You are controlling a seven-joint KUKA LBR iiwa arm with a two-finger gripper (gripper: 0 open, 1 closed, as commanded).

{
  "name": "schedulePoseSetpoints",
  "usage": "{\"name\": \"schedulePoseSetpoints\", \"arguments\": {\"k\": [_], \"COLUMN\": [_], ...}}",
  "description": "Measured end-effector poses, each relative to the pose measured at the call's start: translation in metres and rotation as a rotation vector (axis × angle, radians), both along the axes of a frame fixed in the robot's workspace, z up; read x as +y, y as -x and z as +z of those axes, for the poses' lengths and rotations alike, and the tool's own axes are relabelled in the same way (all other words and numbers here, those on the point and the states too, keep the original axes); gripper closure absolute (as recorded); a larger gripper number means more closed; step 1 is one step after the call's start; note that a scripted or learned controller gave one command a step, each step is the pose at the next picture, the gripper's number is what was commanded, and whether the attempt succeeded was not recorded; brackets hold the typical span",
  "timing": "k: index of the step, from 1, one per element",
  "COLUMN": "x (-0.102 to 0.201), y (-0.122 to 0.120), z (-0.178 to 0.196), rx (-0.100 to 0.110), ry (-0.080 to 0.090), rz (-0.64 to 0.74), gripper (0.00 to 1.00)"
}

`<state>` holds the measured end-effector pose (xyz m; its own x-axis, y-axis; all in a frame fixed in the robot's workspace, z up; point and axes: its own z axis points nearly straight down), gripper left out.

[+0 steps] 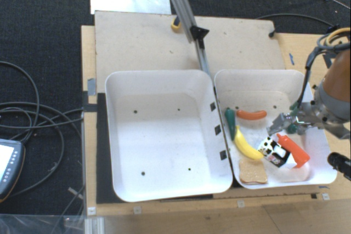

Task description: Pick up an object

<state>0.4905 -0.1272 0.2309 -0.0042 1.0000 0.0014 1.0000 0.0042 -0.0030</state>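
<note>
2 white bins sit side by side on the bench; the right bin (258, 82) holds all the objects, and the left bin (159, 134) is the landmark here. Just beside the wall shared with the left bin lies a green pepper (231, 122), with a banana (247, 146) curving away from it and a slice of toast (253, 171) at the banana's near end. A hot dog (252, 114) lies further from the left bin, towards the back. A black-and-white patterned block (272, 151) touches an orange carrot-like piece (294, 151); its markings cannot be read as writing. The gripper (281, 123) hangs above the block and carrot; I cannot tell whether its claw is apart or together.
</note>
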Motion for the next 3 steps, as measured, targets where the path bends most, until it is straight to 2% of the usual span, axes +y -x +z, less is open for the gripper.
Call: {"name": "schedulePoseSetpoints", "arguments": {"k": [1, 2, 3], "x": [0.0, -0.006, -0.009], "y": [-0.001, -0.004, -0.005], "z": [0.002, -0.058, -0.116], "rx": [-0.005, 0.001, -0.013], "ry": [0.001, 0.0, 0.008], "rz": [-0.002, -0.004, -0.006], "gripper": [0.0, 0.0, 0.0]}}
